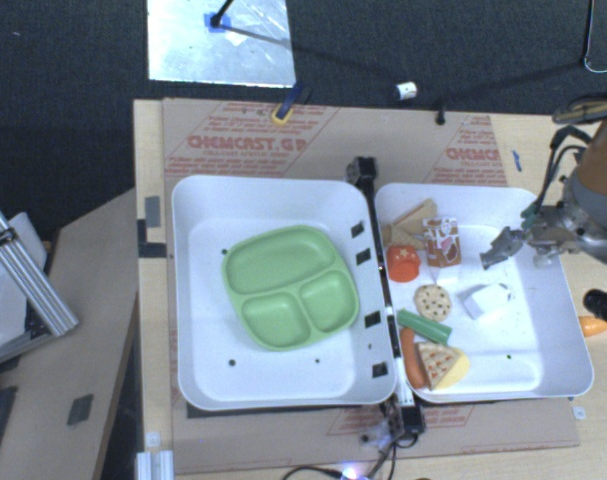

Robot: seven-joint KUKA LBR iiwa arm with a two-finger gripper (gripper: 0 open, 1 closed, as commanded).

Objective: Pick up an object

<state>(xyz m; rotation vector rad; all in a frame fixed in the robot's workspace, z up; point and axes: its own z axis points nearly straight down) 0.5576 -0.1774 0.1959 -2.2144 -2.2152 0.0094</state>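
Observation:
The right bin (543, 368) holds several toy foods. A tan bread slice (415, 217) and a red-and-white carton (442, 241) lie at its far left, with a red tomato (403, 261) just below them. Further toward the front are a speckled cookie (433, 301), a small white block (486, 299), a green stick (423, 325), an orange sausage (411, 358) and a pizza wedge (445, 365). My gripper (499, 248) hangs over the bin's middle right, above and slightly right of the white block, with nothing seen in it.
The left bin (198, 368) carries a green divided plate (288, 286). A black divider (375, 268) runs between the bins. An orange item (593, 322) lies outside the right bin's right rim. Bare bin floor lies at the front right, around (528, 343).

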